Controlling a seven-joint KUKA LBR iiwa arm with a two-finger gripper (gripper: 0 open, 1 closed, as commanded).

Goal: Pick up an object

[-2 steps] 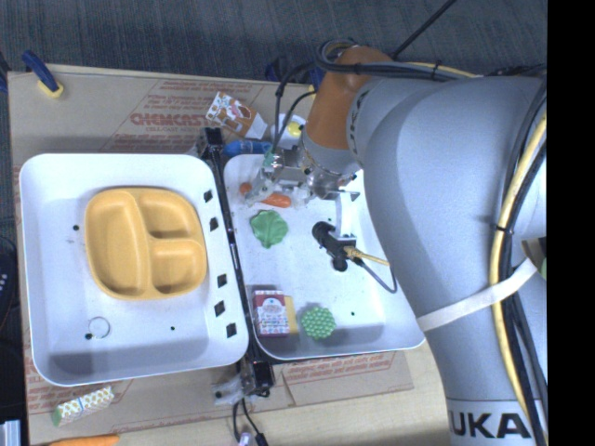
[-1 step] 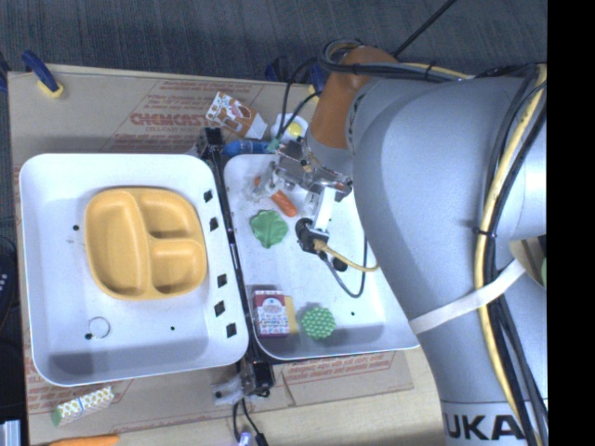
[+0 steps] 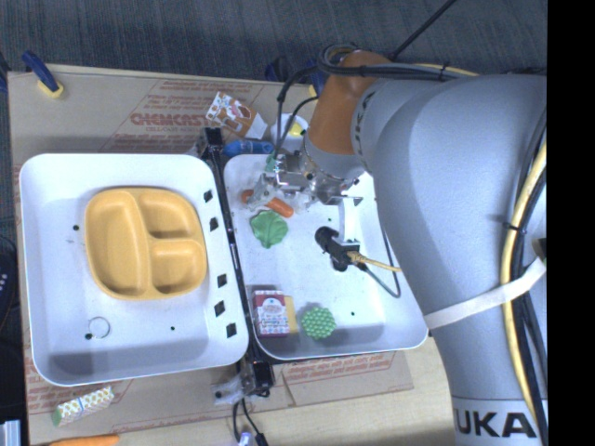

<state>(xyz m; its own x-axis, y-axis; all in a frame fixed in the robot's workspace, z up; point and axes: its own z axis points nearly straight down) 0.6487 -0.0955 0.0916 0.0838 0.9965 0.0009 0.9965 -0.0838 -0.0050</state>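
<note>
Where the table [image 3: 139, 100] runs under both bins, the grey arm [image 3: 446, 175] takes up most of its right side. The arm reaches in from the right and bends over the right bin [image 3: 390, 328]. Its orange band [image 3: 339, 119] sits over that bin's far edge, and the wrist below it turns down and to the left. The left bin [image 3: 37, 249] lies beside the right one, their rims meeting along the middle. A yellow divided tray [image 3: 144, 242] rests flat in the left bin, towards its far half.

The claw [image 3: 290, 182] hangs low over the far left corner of the right bin. Its tip is lost in clutter, so I cannot tell whether it is wide or narrow, and nothing can be seen in its grip.

The things to pick lie in the right bin:
- A red and yellow box [image 3: 272, 314] lies flat by the near left corner.
- A green leaf [image 3: 270, 229] lies just near of the claw.
- A green ball [image 3: 319, 322] sits just right of the box.
- A small orange carrot [image 3: 280, 209] lies between the leaf and the claw, close to both.

A small printed packet [image 3: 228, 111] lies on the table beyond the bins.
</note>
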